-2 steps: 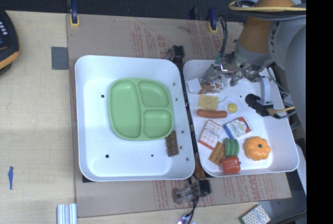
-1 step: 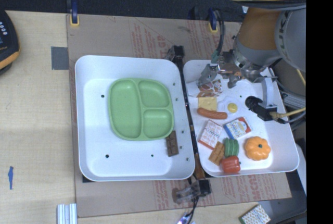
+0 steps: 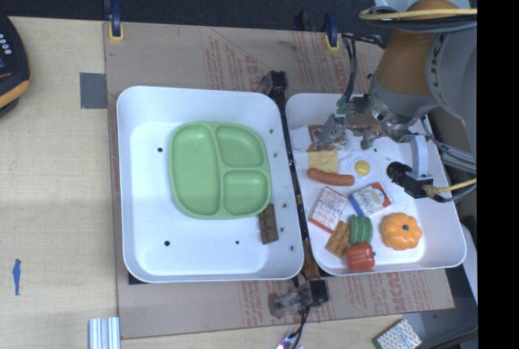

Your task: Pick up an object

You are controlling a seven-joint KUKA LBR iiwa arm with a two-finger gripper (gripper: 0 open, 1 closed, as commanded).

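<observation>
My gripper (image 3: 336, 131) low at right bin's (image 3: 451, 256) far edge, grip state impossible to tell, yellow cheese wedge (image 3: 323, 160) just beneath, hot dog (image 3: 330, 176) beside, green divided plate (image 3: 220, 170) in left bin (image 3: 138, 250)

Left bin (image 3: 138, 177) roomy around green tray (image 3: 219, 169); right bin (image 3: 446, 250) toy-crowded.

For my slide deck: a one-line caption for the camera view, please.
Arm's pincer reaches over the right bin of toy food; green plate in the left bin.
</observation>
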